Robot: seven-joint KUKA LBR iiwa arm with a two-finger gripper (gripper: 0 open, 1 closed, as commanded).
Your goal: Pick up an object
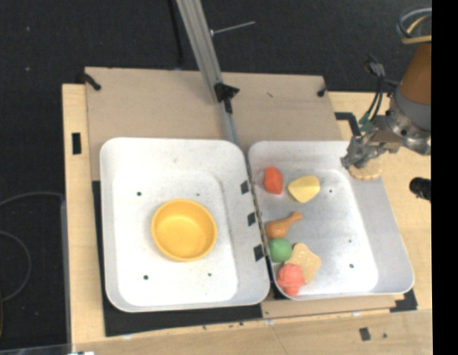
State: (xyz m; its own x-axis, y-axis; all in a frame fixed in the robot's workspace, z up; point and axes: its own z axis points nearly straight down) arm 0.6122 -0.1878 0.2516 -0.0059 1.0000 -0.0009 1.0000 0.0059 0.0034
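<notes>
In the right bin (362,250) lie several small toy foods: an orange-red piece (273,180), a yellow piece (304,188), a brown drumstick (283,225), a green ball (280,250), a tan slice (308,262) and a pink-red piece (291,277). My gripper (362,160) hangs over that bin's far right rim, away from those pieces. A small beige object (366,172) shows directly under the gripper's tip, at the rim. Whether it is held or just lies there is unclear.
A yellow bowl (184,230) sits in the left bin (132,168). A slanted metal pole (203,43) comes down to the gap between the bins at the back. Bare wooden bench (288,98) lies behind the bins.
</notes>
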